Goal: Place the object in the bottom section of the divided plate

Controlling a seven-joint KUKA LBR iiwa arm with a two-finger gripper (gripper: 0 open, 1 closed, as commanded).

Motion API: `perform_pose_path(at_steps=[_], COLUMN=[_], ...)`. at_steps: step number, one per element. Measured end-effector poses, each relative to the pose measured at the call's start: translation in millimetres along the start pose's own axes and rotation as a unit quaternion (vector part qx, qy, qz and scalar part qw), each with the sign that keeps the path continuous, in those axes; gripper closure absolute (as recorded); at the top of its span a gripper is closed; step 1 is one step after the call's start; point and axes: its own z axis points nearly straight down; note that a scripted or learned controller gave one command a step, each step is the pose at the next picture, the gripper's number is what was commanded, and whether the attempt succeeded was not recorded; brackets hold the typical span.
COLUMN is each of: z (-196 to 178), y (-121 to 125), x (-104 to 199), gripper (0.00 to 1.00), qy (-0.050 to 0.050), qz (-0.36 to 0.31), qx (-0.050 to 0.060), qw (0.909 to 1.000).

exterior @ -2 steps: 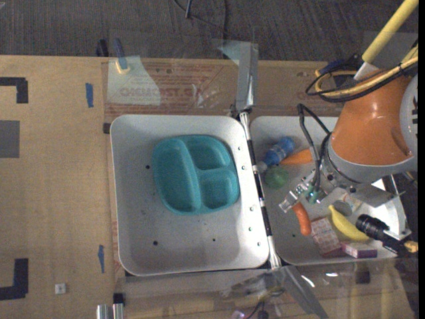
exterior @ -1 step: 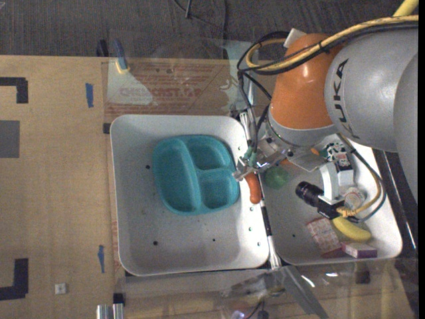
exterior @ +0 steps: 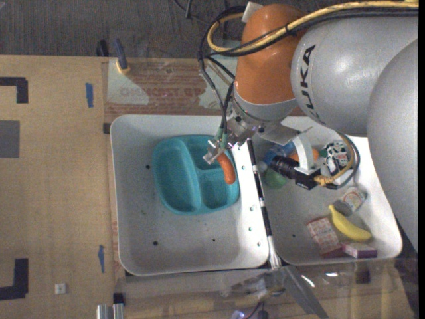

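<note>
A teal divided plate (exterior: 179,178) lies in the left white bin (exterior: 133,198). An orange carrot-shaped object (exterior: 228,168) sits at the plate's right edge, over its right-hand sections. My gripper (exterior: 218,150) hangs directly above the carrot's upper end, its metal fingers (exterior: 212,155) pointing down-left onto it. The fingers appear closed around the carrot's top, with the orange body sticking out below them. The orange wrist band and grey arm cover the area above and to the right.
The right bin (exterior: 385,241) holds a yellow banana (exterior: 350,225), a pink box (exterior: 321,231), a green ball (exterior: 275,177), a small jar (exterior: 352,198) and other small items. A divider rail (exterior: 260,205) separates the bins. Cardboard lies to the left.
</note>
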Motion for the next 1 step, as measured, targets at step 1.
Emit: perform_pose_path(at_steps=[1], z=[14.7], y=[24.4], x=[57.2], gripper=[1.00], qy=[0.002], qz=[-0.061], qx=[0.002], qw=[0.9981])
